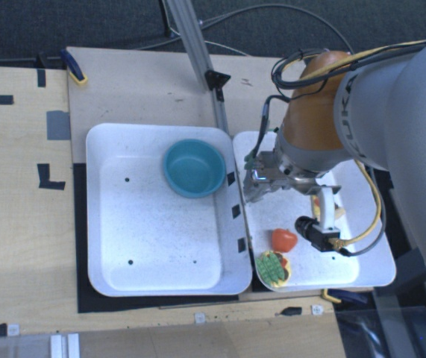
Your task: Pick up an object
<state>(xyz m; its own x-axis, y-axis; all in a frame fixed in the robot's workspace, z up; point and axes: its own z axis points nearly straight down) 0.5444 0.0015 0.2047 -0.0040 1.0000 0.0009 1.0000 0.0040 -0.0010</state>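
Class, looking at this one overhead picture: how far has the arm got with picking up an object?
Done: the arm has reached over the right bin. In hand: nothing visibly; the gripper sits low by that bin's left wall. Left: an actual pick. The red object and green-and-yellow object lie in the right bin, the blue bowl in the left bin.

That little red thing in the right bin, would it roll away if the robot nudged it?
Probably. The red object looks small and rounded, so a sideways push might send it rolling across the right bin. It sits close to the green and yellow item, which might stop it. It looks light for its size.
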